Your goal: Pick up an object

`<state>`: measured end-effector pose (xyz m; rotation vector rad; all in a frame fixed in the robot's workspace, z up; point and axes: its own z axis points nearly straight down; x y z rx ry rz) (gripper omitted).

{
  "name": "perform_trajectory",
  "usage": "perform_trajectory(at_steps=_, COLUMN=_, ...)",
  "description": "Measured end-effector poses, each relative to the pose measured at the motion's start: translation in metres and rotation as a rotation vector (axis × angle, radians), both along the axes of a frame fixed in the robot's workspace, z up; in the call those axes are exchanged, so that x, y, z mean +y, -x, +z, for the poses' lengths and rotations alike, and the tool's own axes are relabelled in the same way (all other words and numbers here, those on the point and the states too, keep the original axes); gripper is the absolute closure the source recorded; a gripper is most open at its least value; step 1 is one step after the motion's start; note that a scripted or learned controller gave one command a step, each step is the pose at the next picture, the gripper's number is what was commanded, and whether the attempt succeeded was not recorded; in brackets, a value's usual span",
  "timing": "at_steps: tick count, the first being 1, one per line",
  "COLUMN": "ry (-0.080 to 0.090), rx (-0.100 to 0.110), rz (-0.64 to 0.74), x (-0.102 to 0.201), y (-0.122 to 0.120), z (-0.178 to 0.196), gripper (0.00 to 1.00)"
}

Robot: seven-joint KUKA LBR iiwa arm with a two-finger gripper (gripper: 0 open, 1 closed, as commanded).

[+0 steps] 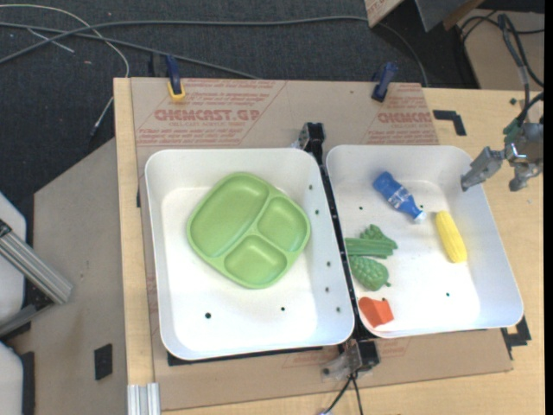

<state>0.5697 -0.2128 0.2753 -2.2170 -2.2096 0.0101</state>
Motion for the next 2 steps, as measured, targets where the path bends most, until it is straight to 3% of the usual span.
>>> perform_trajectory(at_steps=1, ry=0.003, rx=-0.012, rz=0.004, x=0.001, y=-0.002, z=0.007, gripper=0.00)
perform_trajectory(at_steps=2, ry=0.000, rx=-0.006, rz=0.003, x=0.011, y=0.001, z=-0.048, gripper=0.00)
